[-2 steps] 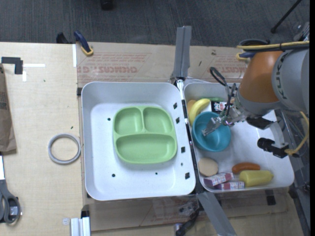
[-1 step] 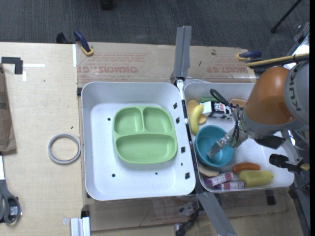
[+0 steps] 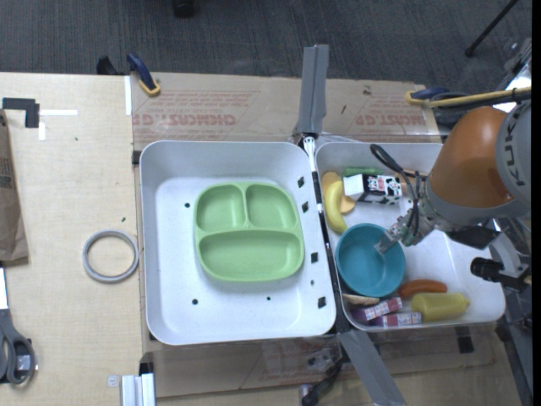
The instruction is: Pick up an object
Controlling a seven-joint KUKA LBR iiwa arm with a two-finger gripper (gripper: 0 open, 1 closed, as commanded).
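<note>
**Bench Surroundings**

A grey ring of tape [image 3: 111, 255] is laid flat on the wooden bench [image 3: 68, 184], left of the bins. Scissors [image 3: 15, 355] are seen at the lower left edge. A blue-handled clamp [image 3: 144, 73] is fixed on the cardboard sheet [image 3: 220, 108] behind the bins. Dark carpet [image 3: 254, 15] is seen beyond.

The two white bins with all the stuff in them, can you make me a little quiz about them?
1. True or false: the green divided plate lies in the left bin.
2. Which thing sits right under the gripper? A) banana B) blue bowl C) tape ring
3. What colour is the long thing lying against the right bin's front wall, beside the orange carrot?

Key: 1 true. 2 B, the blue bowl. 3 yellow, the yellow block.
</note>
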